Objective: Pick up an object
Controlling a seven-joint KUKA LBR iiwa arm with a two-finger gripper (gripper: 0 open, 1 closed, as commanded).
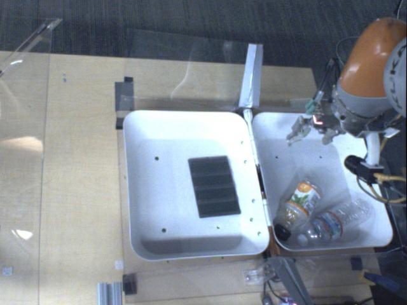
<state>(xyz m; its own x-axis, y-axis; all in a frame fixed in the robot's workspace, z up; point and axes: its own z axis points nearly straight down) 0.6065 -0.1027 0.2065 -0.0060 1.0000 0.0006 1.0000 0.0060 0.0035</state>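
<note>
Two shallow white bins sit side by side on a pale wooden bench (63,170). The left bin (143,138) holds a dark, ribbed rectangular pad (214,186) lying flat near its middle, turned a little off square to the bin's walls. The right bin (273,138) holds two bottles in its near half. One bottle (297,205) has an orange and green label and a dark cap, and it lies on its side with the cap pointing toward the bin's near left corner. The clear plastic bottle (331,224) with a blue label lies beside it, just to its right, the two touching or nearly so; it is too see-through to make out its full outline. The arm (375,62), grey with an orange band, reaches in from the right over the far part of the right bin. Its gripper (310,127) hangs above the bin's far half with the fingers spread apart and nothing between them. The bottles lie nearer the camera than the gripper, well apart from it, with bare white bin floor between. A black cable connector (359,166) juts out below the wrist, above the right side of the bin.
</note>
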